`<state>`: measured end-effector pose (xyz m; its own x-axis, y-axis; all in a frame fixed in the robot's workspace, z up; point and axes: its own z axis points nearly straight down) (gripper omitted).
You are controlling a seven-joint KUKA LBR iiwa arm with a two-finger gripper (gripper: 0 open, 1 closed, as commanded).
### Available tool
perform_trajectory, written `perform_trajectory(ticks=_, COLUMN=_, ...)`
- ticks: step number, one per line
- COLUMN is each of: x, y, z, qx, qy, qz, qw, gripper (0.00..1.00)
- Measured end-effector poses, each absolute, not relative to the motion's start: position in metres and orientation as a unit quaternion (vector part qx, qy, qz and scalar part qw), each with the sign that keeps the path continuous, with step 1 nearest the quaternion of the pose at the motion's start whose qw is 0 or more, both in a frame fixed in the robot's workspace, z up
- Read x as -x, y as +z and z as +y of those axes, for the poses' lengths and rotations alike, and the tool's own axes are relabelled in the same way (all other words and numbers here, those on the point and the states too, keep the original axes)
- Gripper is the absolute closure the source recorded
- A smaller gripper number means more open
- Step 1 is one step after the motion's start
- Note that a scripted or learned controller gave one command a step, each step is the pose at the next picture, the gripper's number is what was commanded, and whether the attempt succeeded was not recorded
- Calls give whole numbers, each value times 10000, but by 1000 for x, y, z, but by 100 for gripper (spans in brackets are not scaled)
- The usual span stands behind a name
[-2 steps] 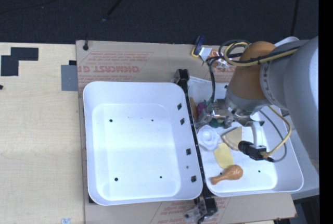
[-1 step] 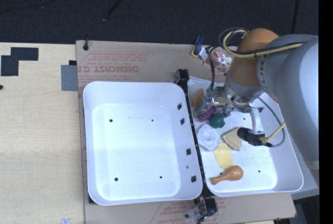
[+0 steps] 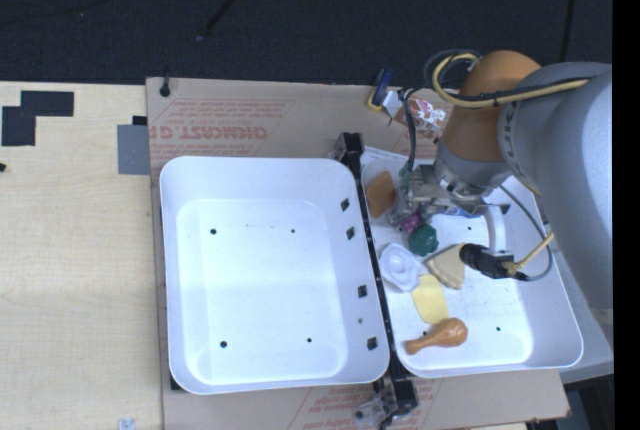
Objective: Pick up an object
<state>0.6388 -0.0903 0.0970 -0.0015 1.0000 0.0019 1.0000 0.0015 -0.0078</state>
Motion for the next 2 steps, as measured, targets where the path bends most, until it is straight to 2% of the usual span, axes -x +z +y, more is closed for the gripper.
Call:
perform_trajectory(ticks=1, x=-645, y=148, z=-82, qx=7064, qy=-8, qz=-7078, qw=-6, gripper=100)
perform_trajectory(ticks=2, x=-610, y=211, z=-26, qx=7053, qy=-16, qz=-7089, qw=5, gripper=100)
